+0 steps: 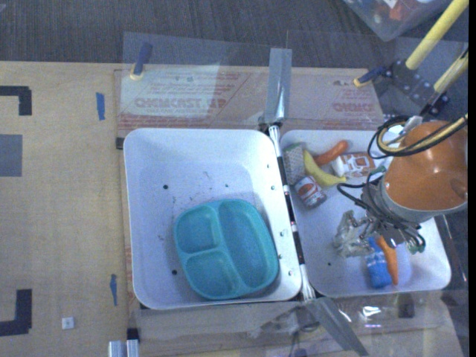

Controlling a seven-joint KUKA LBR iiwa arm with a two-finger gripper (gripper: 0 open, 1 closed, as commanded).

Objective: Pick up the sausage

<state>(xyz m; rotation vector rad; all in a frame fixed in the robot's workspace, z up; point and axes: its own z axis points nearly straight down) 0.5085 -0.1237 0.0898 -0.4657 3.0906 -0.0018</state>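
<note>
The sausage (332, 153) is seen at the back of the right bin (439, 277), beside a banana (321, 169). The jaws (355, 233) (state cannot be told) are lowered near a carrot (389, 259).

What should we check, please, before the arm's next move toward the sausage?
1. Sausage in view: ok, it lies at the right bin's far edge.
2. Sausage free of clutter: not ok, a banana lies against it.
3. Pincer over the sausage: not ok, it hangs nearer the bin's front, by the carrot and a blue item.
4. Pincer open: cannot tell.
5. Pincer free of any object: cannot tell.
6. Tray out of the way: ok, it sits in the left bin.
</note>
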